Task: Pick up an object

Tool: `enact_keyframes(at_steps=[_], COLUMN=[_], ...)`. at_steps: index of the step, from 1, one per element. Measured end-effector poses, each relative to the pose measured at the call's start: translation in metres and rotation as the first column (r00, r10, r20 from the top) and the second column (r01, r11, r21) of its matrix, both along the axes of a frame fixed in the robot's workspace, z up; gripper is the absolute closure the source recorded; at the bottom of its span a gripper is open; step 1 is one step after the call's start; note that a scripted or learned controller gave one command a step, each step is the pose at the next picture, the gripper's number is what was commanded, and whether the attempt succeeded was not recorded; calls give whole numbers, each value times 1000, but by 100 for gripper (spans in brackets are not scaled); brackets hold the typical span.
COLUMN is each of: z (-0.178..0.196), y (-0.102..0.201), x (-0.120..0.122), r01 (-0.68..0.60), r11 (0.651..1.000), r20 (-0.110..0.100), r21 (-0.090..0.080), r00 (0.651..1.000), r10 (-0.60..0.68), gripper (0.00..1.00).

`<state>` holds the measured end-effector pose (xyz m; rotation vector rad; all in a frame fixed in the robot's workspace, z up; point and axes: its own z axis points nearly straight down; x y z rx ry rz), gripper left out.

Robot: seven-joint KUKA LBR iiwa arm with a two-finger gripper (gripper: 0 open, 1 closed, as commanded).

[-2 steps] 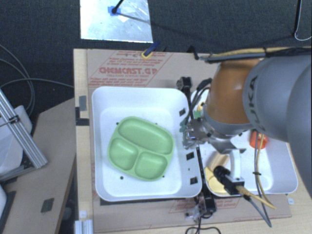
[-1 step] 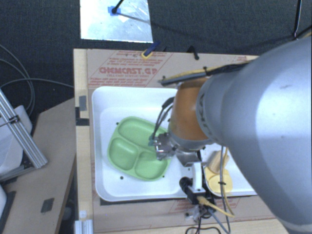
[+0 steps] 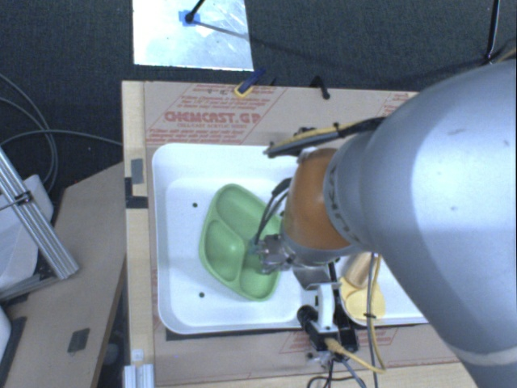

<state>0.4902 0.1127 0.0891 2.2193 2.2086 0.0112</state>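
The big grey robot arm [image 3: 436, 208] comes in from the right and covers much of the camera view. Its orange band [image 3: 311, 204] sits just above the wrist. Below the band is the gripper [image 3: 271, 261], low over the shallow white plastic bin [image 3: 174, 241]. The gripper looks small and dark from here, and the arm hides most of it, so I cannot tell what it is doing or if it has hold of anything.

A light green plastic tray with split sections [image 3: 234, 237] lies in the bin. It is just to the left of the gripper, and its right edge runs under the wrist. The tray lies tilted in the bin, with one end up and left and the other end down near the gripper. I cannot tell if the gripper touches the tray.

To the right of the gripper, a pale yellow round thing [image 3: 359, 293] peeks out from under the arm. Yellow and black cables [image 3: 335, 342] hang below the gripper, at the front of the bin.

The bin rests on a brown cardboard sheet with red letters [image 3: 210, 115], which shows above the gripper. Further up is a shiny silver square sheet [image 3: 194, 23] on dark carpet [image 3: 65, 39].
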Motion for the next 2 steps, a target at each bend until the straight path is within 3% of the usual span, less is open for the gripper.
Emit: enact_keyframes(at_steps=[1,2], z=[147,93], y=[23,-10], x=[33,81], r01=[-12,-2], r11=[1000,1000], r20=[6,-12], r21=[8,1], r00=[1000,1000], r10=[12,3], gripper=[100,100])
